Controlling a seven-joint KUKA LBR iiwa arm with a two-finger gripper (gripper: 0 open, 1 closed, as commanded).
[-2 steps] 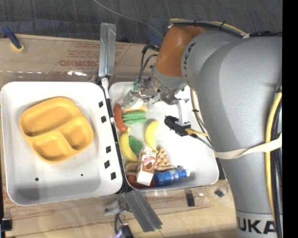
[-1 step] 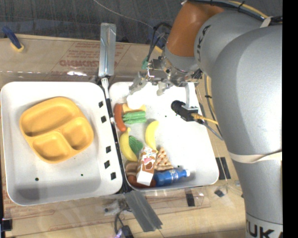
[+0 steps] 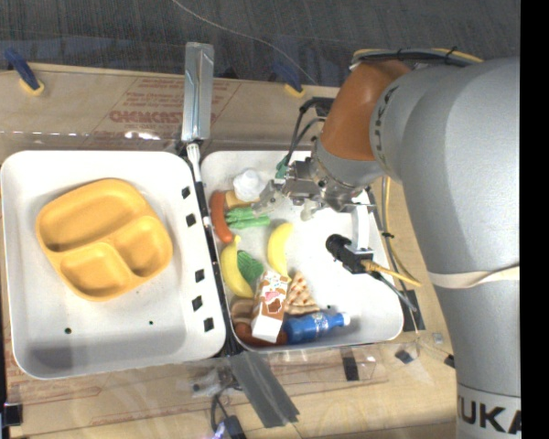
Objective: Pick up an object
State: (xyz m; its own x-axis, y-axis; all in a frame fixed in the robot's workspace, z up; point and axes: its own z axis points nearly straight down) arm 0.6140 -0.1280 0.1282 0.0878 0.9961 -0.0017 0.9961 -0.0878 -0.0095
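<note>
My gripper hangs over the far part of the right bin, beside a white crumpled object and just above a green vegetable toy. Nearby lie a red sausage, two yellow bananas, a green leaf piece, a small carton, a pizza slice and a blue bottle. I see nothing held in the gripper.
The left bin holds a yellow divided tray. A metal divider runs between the bins at the far side. The arm's grey body covers the right bin's right side.
</note>
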